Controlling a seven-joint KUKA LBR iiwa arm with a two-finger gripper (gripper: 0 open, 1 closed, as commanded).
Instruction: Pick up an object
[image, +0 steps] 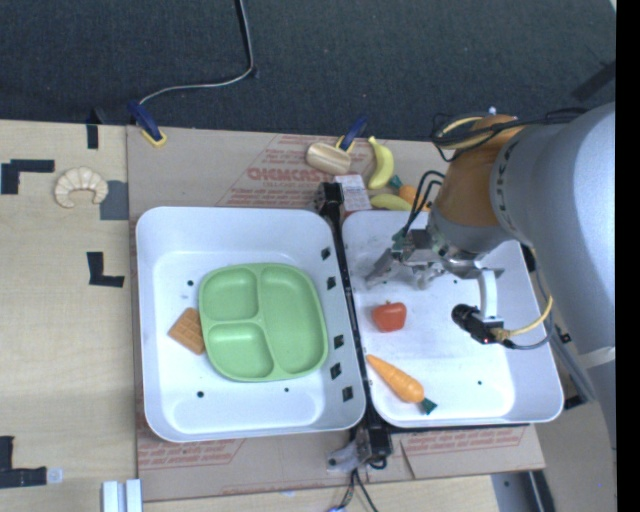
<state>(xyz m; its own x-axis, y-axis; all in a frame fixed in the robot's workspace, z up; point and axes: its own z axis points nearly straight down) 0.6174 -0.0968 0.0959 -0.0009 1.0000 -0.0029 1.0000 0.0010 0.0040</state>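
Arm reaches in from the right, grey with an orange band, wrist bent over the right bin (520, 400). The claw (385, 270) sits low near the bin's upper left, metal fingers angled toward the divider; whether they are apart or together I cannot tell from this slant. Nothing visible between them.

Step in hand, as I judge it: approach. No object has been lifted yet. Nearest candidate is the tomato (390, 316), just below the claw and apart from it. Small, red, squat and rounded, glossy like moulded plastic. The carrot (397, 379) lies further down the same bin, an orange taper with a dark green stub, lying diagonally.

Next move likely calls for shifting the claw over the tomato, centring it between the fingers, then lowering and closing. A round smooth shape may slip out or roll if the grip lands off-centre.

Left bin (160, 240) holds a pale green plate (263, 321) with three compartments, matte, and a tan cracker (187, 331) tucked at its left edge.

On the surface (40, 330) beyond the bins: a banana (381, 164), a bread roll (327, 156), and a croissant (80, 186) well off to the left.
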